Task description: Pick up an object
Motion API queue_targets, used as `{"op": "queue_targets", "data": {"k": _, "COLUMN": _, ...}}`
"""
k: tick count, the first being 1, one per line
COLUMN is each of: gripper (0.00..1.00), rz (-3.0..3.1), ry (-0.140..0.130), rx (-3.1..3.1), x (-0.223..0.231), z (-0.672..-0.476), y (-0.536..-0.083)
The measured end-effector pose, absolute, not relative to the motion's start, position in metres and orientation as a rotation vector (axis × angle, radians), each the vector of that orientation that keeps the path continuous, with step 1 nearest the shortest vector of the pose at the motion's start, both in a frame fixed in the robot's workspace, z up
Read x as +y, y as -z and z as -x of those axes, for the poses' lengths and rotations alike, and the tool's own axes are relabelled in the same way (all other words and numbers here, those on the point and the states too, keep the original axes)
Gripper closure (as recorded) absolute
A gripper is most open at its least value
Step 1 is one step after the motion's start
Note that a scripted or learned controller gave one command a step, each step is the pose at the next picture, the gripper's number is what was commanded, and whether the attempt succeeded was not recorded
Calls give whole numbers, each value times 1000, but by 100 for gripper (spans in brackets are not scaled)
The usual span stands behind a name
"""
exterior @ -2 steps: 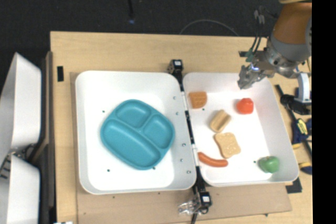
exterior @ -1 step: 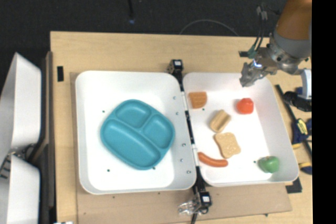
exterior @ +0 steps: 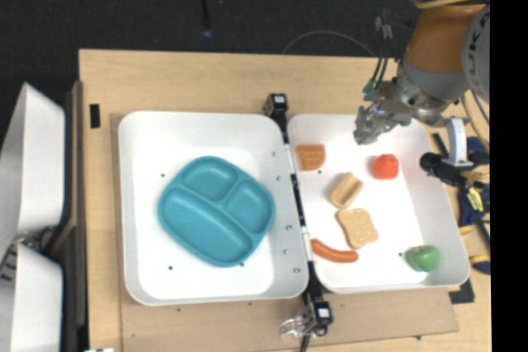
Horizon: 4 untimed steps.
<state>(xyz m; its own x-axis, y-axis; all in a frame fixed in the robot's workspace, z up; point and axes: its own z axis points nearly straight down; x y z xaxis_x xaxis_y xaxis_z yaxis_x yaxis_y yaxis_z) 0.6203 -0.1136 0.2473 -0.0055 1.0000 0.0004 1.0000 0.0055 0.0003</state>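
Observation:
The right bin (exterior: 437, 202) holds several toy foods: an orange block (exterior: 310, 157), a tan bread roll (exterior: 346, 190), a toast slice (exterior: 358, 227), a red sausage (exterior: 334, 252), a red tomato (exterior: 384, 167) and a green pepper (exterior: 423, 258). My gripper (exterior: 369, 130) hangs over the bin's back part, just up and left of the tomato and right of the orange block. Nothing shows between its fingertips.
The left bin (exterior: 140, 260) bears a blue divided plate (exterior: 216, 210). Clamps and blue tools (exterior: 462, 169) sit along the right bin's outer edge. A black fixture (exterior: 275, 105) stands at the back between the bins, another (exterior: 307, 322) at the front.

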Motion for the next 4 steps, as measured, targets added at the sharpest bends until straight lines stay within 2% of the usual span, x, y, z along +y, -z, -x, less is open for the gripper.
{"op": "queue_targets", "data": {"k": 1, "gripper": 100, "rz": 2215, "ry": -1, "rx": -2227, "x": -66, "z": -597, "y": -237}}
{"op": "queue_targets", "data": {"k": 2, "gripper": 100, "rz": 2213, "ry": 1, "rx": -2228, "x": -18, "z": -562, "y": -241}}
{"op": "queue_targets", "data": {"k": 3, "gripper": 100, "rz": 2214, "ry": 0, "rx": -2228, "x": 34, "z": -543, "y": -236}}
{"op": "queue_targets", "data": {"k": 4, "gripper": 100, "rz": 2212, "ry": 0, "rx": -2229, "x": 85, "z": -512, "y": -234}}
